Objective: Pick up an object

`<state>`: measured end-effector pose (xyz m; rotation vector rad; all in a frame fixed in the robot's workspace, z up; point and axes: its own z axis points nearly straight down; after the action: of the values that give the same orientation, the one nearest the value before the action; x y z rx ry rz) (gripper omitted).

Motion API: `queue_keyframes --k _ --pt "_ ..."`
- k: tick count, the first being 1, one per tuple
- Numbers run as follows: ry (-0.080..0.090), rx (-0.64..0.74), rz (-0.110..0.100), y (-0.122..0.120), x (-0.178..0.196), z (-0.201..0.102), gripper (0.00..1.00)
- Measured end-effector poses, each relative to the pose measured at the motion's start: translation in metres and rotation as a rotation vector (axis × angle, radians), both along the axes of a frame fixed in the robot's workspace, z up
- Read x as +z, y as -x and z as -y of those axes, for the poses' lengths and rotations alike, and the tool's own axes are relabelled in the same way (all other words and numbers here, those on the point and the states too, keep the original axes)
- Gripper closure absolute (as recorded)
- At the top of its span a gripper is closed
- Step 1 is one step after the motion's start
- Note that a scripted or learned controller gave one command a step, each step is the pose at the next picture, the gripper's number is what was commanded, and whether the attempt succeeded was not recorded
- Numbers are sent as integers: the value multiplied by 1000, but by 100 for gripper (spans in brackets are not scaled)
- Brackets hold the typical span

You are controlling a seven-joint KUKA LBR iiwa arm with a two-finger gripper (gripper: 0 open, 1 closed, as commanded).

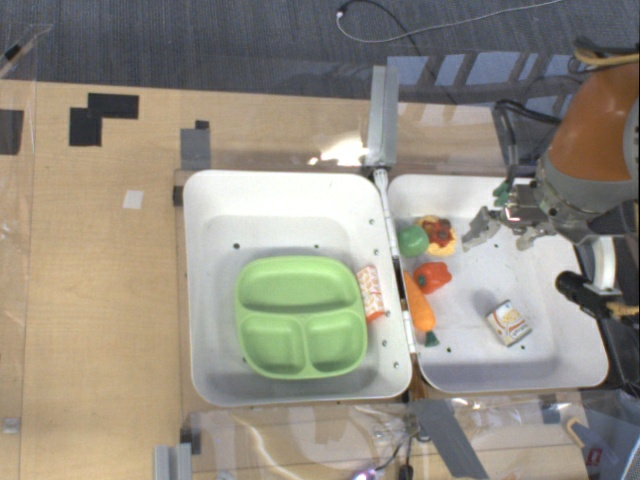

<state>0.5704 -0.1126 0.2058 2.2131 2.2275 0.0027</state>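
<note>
The right bin (pixel 540 368) holds several toy foods near its left wall: a green round piece (pixel 412 239), a yellow and red piece (pixel 438 233), a red pepper (pixel 432 276) and an orange carrot (pixel 422 313). A small yellow and white box (pixel 508 322) lies further right on the bin floor. My gripper (pixel 500 232) hangs over the upper middle of this bin, just right of the yellow and red piece. It is open, with nothing between the fingers.
The left bin (pixel 215 228) carries a green divided tray (pixel 300 316) and a small red and white packet (pixel 371 293) against its right wall. A metal divider post (pixel 383 118) stands between the bins at the back. The arm's orange band (pixel 600 133) is at the right.
</note>
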Motion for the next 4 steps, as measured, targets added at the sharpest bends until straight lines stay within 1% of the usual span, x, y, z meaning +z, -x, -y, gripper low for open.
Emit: queue_keyframes --k 1,2,3,4 --pt "1 16 1 60 -111 68 0" --pt "-1 -37 14 18 -115 -15 0" --pt "0 -138 3 -21 -46 -16 0" --pt "4 -128 23 -60 -99 3 0"
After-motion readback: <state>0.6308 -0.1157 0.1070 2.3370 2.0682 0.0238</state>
